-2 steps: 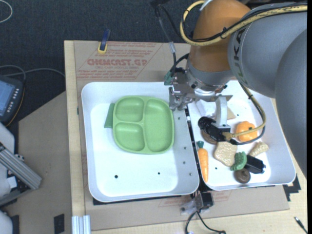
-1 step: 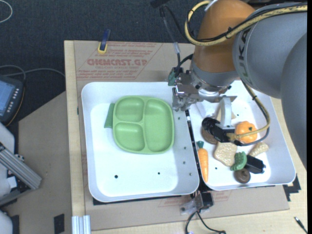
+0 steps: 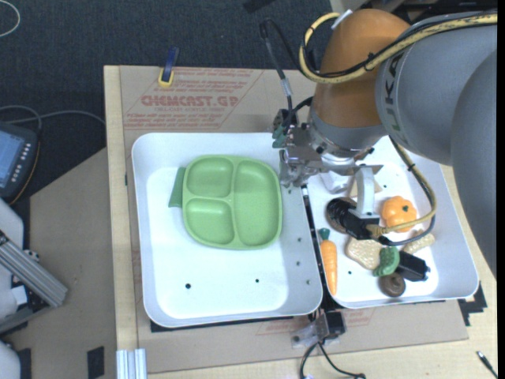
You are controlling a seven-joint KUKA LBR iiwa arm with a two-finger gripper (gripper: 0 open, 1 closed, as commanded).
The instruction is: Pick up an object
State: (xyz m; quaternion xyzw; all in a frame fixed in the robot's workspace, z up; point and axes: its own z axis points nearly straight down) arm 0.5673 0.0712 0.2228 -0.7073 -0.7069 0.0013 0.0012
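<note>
Right now your claw [image 3: 359, 192] hangs low in the right bin [image 3: 465, 271]; how far it's parted you can't tell, and nothing visibly sits in it. Just beyond it, toward the bin's near side, the pickable clutter crowds together: an orange fruit [image 3: 397, 211], a carrot [image 3: 329, 263], a black piece [image 3: 347, 216]. Well off across the divider lies the green divided plate [image 3: 232, 201], likely set apart as a drop spot.

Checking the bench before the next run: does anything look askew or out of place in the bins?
Nothing looks spilled or damaged. The green divided plate lies flat, slightly turned, in the left bin. The toy carrot sits against the right bin's left wall, beside a jumbled cluster including the orange fruit.
</note>
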